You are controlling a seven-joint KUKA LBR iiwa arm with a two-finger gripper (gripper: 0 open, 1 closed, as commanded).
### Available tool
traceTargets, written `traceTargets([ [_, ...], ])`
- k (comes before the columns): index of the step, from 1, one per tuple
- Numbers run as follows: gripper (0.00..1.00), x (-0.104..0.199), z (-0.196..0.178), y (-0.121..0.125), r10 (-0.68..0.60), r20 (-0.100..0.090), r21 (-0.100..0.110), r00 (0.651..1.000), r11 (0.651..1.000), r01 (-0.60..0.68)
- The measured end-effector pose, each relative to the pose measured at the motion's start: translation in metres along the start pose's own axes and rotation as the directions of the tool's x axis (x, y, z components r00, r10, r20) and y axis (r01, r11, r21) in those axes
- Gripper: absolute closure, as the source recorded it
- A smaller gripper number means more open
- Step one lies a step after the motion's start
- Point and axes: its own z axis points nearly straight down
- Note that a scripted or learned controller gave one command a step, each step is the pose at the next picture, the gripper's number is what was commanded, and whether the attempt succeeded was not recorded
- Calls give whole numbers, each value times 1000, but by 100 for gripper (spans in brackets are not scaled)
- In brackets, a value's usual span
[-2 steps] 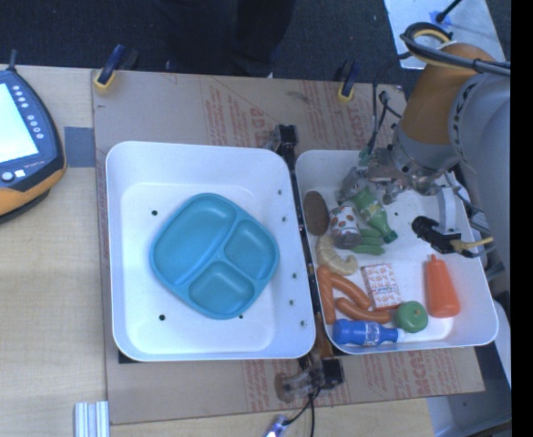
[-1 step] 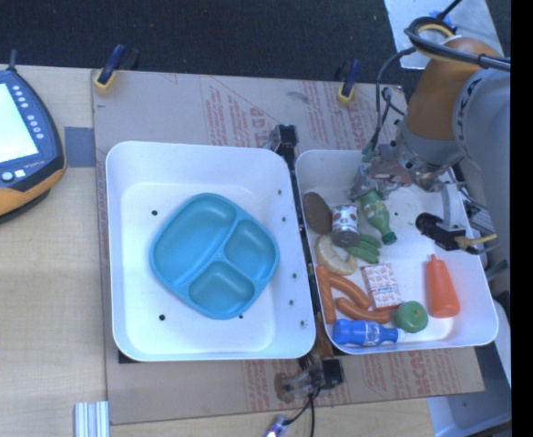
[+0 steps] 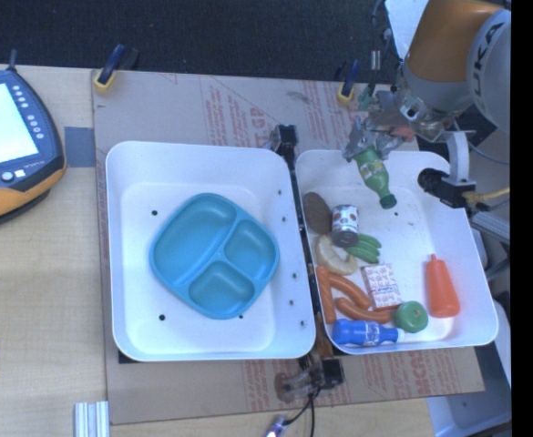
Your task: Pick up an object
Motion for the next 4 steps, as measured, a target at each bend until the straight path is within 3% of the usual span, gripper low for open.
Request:
traceTargets([
  [4, 100, 1, -5, -1, 3, 1, 3, 1000, 1000, -3],
])
